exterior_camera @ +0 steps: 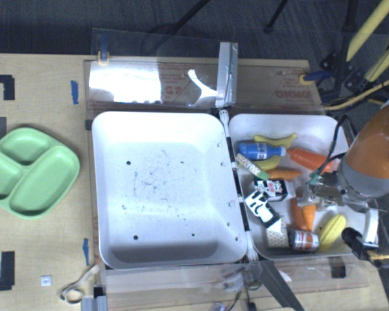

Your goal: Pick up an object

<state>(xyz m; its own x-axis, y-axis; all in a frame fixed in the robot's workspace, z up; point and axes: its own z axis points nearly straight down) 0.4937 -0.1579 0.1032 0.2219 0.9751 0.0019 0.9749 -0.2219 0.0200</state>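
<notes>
- Two white bins are set side by side; the right bin (324, 123) is taken as the landmark, with the left bin (162, 186) adjoining it on its left.
- The arm (373, 157) is seen over the right bin's right edge, with the gripper (318, 190) lowered into the bin's middle.
- The gripper's opening cannot be told, and no object is visibly held.
- The objects are clustered in the right bin. An orange carrot-like piece (303, 216) lies just below the gripper, its long axis running toward the bin's near wall; it is judged the nearest candidate.
- A yellow banana (275, 138) lies at the bin's far side.
</notes>
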